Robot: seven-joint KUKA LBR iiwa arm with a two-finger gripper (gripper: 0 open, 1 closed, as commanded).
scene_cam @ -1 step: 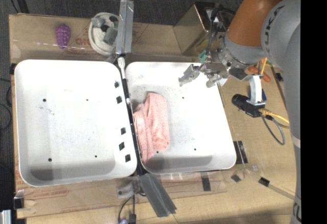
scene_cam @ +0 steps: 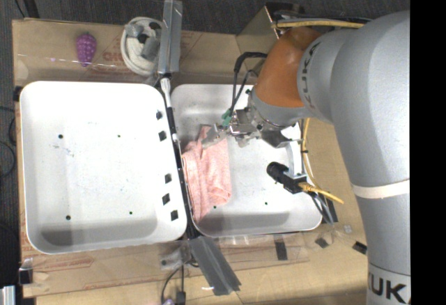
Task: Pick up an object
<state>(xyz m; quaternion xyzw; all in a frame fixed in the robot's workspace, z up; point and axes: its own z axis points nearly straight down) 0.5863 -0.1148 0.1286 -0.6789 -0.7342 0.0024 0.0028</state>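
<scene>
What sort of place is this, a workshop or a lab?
Probably a robotics lab test bench: a grey robot arm reaches over the right bin, which holds a pink cloth, beside the left bin.

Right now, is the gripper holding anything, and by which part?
Cannot tell: the gripper is at the upper edge of the pink cloth in the right bin, but any hold is unclear.

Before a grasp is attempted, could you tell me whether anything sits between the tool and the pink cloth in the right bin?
Nothing visible does. The tool is at the upper end of the pink cloth, which lies crumpled along the left wall of the right bin, with no other thing between them.
</scene>
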